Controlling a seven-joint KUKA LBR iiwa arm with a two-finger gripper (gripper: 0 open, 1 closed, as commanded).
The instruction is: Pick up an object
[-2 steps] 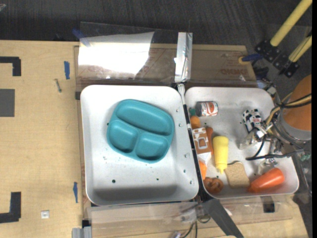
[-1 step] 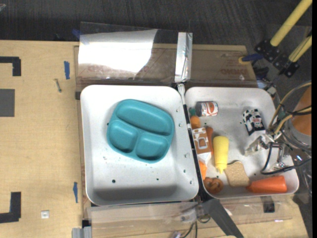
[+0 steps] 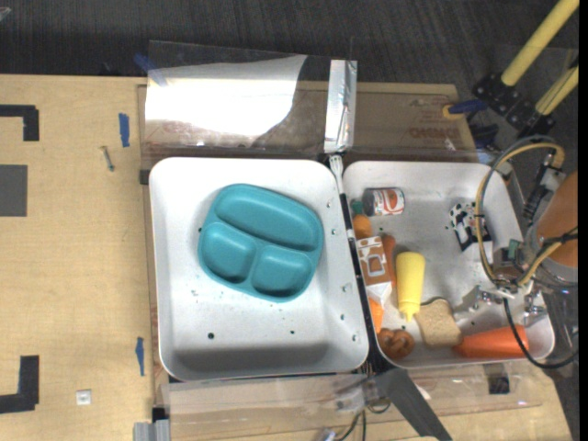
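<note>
The right bin (image 3: pixel 432 177) holds several items. A small can (image 3: pixel 384 201) lies at the back, with a yellow squeeze bottle (image 3: pixel 409 281) in the middle. A slice of bread (image 3: pixel 437 323) and an orange carrot (image 3: pixel 491 343) lie near the front wall. A small black-and-white object (image 3: pixel 462 220) sits toward the right. My gripper (image 3: pixel 505 307) hangs at the bin's front right, just above the carrot and right of the bread. It is open, with nothing between its fingers. Cables hide part of the wrist.
A teal divided plate (image 3: pixel 260 240) lies in the left bin (image 3: pixel 184 320). Along the divider wall sit a printed orange-and-white packet (image 3: pixel 372 263) and a brown round piece (image 3: pixel 396 341). Yellow-handled tools (image 3: pixel 537 39) lie beyond the bench at the back right.
</note>
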